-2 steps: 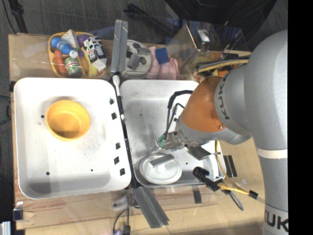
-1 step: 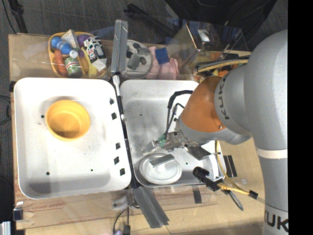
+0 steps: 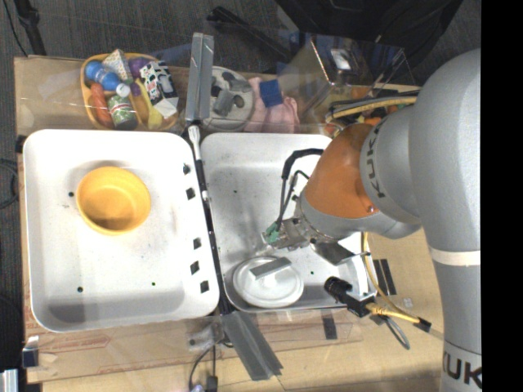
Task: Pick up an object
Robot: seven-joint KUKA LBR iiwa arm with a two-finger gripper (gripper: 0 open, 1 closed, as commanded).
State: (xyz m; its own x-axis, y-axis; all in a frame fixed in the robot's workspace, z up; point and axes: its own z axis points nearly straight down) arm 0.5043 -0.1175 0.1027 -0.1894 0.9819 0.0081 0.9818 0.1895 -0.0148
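While tilted, white plate (image 3: pixel 268 282) looks round.

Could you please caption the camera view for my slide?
KUKA arm reaches into the right bin above a white dish; yellow bowl sits in the left bin.

Grey arm (image 3: pixel 441 178) reaching in from the right, orange-banded wrist bent downward, hand (image 3: pixel 278 235) low
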